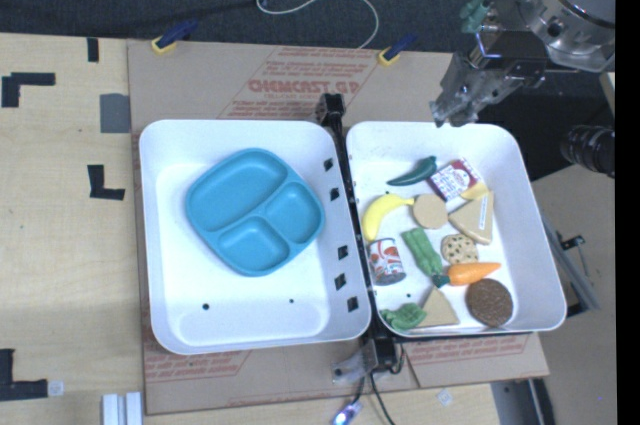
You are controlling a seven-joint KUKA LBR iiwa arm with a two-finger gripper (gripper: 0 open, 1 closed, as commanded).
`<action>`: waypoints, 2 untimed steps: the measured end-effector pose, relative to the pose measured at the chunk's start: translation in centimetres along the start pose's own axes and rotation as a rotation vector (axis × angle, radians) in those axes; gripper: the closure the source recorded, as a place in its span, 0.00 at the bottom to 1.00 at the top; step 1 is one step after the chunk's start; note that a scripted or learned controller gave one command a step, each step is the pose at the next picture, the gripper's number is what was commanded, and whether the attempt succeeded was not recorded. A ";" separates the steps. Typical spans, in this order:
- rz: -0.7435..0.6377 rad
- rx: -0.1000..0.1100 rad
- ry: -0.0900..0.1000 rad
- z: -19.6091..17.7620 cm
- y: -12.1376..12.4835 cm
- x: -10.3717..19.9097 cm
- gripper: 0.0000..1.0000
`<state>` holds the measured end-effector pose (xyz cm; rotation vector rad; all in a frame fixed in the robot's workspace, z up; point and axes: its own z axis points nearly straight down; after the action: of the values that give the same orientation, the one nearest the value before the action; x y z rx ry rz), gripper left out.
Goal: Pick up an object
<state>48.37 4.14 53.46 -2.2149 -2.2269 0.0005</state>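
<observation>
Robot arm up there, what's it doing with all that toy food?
The arm's gripper hangs above the back edge of the right bin, near its far corner. It holds nothing. The toy food lies in that bin: a banana, a carrot, a cookie, a green pepper and more. The left bin holds a blue plate with three sections. Nothing has been picked up yet.

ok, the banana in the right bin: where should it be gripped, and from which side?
Probably at mid-curve of the banana, coming straight down from above. It lies flat on the right bin floor near the divider wall, with bare floor above its arc. Close across the narrow width; the can and round cookie crowd its ends.
</observation>
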 end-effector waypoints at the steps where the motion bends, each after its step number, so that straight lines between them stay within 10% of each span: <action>1: -0.002 0.000 0.001 0.0 0.0 6.0 1.00; 2: 0.002 0.000 0.000 -1.0 0.1 5.7 1.00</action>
<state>48.39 9.83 54.47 -2.2167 -2.2248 0.0010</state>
